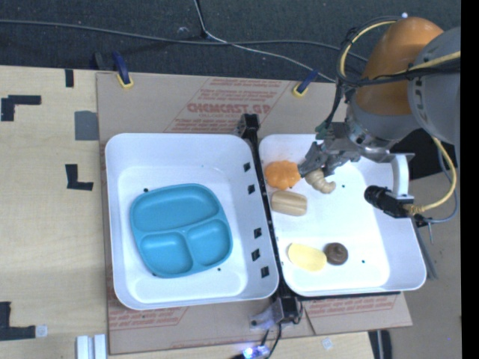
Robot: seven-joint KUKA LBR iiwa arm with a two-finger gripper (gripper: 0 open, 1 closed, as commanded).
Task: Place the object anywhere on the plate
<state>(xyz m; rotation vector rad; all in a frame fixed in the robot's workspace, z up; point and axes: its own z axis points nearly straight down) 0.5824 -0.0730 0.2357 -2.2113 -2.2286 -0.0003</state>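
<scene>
A blue plate [180, 228] with three compartments lies in the left white bin [120, 163]. In the right bin [374, 230] my gripper [317, 164] hangs low over the far left part, between an orange rounded object [281, 174] and a small beige knobbly object [322, 182]. The beige object sits just under the gripper's tip and partly behind it. A tan cylinder [289, 203] lies below the orange object. A yellow disc [306, 256] and a small brown round piece [336, 253] rest near the front of that bin.
A black divider with clips [258, 200] runs between the two bins. The arm's grey body and orange band [397, 51] fill the upper right. A black fitting with cables [385, 199] hangs over the right bin's right side.
</scene>
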